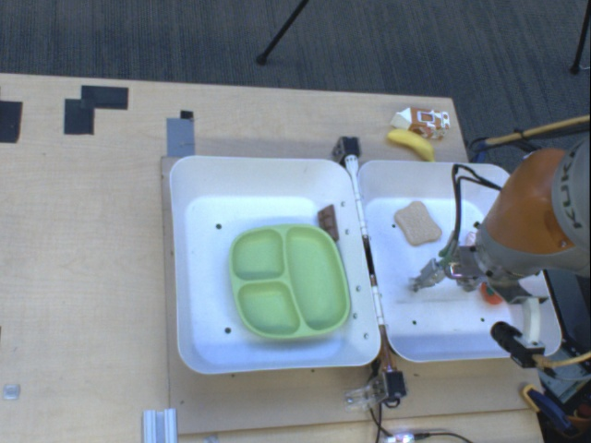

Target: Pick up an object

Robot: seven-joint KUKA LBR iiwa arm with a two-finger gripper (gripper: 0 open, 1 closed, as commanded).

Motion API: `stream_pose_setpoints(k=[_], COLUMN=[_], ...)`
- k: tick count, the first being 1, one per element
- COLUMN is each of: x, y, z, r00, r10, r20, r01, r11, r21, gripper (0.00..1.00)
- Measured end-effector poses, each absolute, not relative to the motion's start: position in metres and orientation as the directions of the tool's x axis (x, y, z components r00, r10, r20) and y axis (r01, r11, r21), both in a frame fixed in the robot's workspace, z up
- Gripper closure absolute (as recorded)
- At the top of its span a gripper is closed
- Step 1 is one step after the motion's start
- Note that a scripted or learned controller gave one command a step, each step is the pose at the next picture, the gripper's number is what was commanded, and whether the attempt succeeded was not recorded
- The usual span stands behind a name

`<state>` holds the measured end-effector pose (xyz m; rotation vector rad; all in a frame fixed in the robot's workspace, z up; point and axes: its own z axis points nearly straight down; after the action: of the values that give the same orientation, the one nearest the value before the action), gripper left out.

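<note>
A tan bread-like slice [417, 221] lies flat in the far part of the right bin [434, 335]. My gripper [428, 276] hangs low over the middle of that bin, just in front of the slice and apart from it. A small orange-red thing [490, 294] peeks out beneath the wrist, mostly hidden by the arm. In the left bin [199, 247] rests a green divided plate [288, 281], with a small brown piece [328, 218] by the bin's right wall behind the plate.
Behind the right bin, on the bench, lie a yellow banana [412, 143] and a small white and orange packet [426, 118]. The ridge between the two bins [367, 257] runs just left of the gripper.
</note>
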<state>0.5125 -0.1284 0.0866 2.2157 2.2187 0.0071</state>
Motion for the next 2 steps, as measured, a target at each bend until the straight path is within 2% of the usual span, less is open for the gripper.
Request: stream_pose_setpoints(k=[1, 2], x=[0.488, 0.489], y=[-0.202, -0.172], z=[0.191, 0.106], r00=[-0.001, -0.002], r10=[1.0, 1.0], r20=[-0.002, -0.001], r01=[1.0, 1.0], r11=[0.001, 0.002], r21=[0.005, 0.003], gripper=[0.0, 0.0])
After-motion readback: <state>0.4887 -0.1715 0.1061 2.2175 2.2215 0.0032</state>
